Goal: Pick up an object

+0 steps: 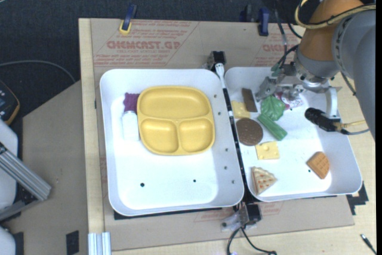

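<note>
The right bin holds several toy foods. A green leafy piece lies near its middle. Left of it are a brown bar, a pale yellow block and a round brown cookie. A cheese square, a pizza wedge and an orange waffle piece lie toward the front. My gripper hangs low over the bin's back part, just above the top end of the green piece. A small pink thing peeks out beside it.
In the left bin, a yellow divided plate sits with a purple item and a white item at its left side. A black cable part hangs from the wrist over the right bin.
</note>
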Tool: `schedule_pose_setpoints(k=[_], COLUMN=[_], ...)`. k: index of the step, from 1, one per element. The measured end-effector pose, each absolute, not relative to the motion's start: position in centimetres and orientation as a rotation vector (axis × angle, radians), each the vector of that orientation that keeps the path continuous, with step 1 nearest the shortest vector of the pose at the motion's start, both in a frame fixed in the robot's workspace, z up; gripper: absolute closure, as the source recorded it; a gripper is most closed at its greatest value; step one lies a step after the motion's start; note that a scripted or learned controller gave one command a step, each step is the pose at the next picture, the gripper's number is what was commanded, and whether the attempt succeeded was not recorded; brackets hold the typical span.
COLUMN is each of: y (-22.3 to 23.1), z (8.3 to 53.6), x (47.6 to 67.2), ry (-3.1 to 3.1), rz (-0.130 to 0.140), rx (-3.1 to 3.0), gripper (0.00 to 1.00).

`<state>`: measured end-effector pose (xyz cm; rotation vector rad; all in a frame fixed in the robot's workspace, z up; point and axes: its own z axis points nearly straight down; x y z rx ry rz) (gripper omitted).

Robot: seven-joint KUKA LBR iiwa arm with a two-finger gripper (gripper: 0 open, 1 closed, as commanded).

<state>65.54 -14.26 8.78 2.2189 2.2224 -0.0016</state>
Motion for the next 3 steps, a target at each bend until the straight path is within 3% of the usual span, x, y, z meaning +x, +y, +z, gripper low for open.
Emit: schedule_pose_setpoints(k=[1,3], y=[-14.5,-13.5], z=[10.2,21.9], x=[65.8,67.2], ry=[2.212,2.217], rz=[0.005,0.009], rx=[2.21,2.213], gripper=[1.0,1.0])
